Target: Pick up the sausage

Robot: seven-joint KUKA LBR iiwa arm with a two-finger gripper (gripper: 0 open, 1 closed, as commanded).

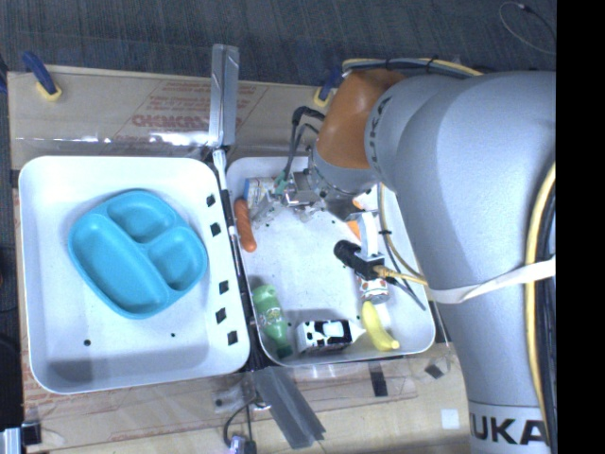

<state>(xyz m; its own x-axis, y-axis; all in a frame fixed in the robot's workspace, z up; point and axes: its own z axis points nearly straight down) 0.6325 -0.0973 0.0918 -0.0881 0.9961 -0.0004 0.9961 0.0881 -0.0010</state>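
- At the near edge of the right bin (302, 263) lie three things that are not the task's: a green bottle-like item (268, 310) in the near-left corner, a black-and-white toy car (326, 333) just beside it, and a banana (378, 327) toward the near-right corner.
- The left bin (57, 348) holds a blue divided plate (137, 252), well apart from the work.
- Farther in, the sausage (245, 225) lies on the right bin's floor, close along its left wall. Its long axis runs near to far, and nothing rests on it.
- Beyond the sausage and a little to its right, the gripper (286, 193) hangs over the far-left part of the right bin. It is near the sausage's far end but not on it.
- I cannot tell whether the pincer stands apart or together, since the wrist and its fittings crowd that spot. Nothing shows clamped in it, and I see no contact with the sausage.
- The grey arm (454, 178) reaches in behind, over the bin's right side.
- Judged from this, the step in hand is the approach, and the pick is not yet made.
- The next move calls for a short shift toward the left wall and nearer the camera. The pincer should then be set across the sausage's width and brought down.
- The wall is the likely trouble, as it leaves little room on that side of the sausage.
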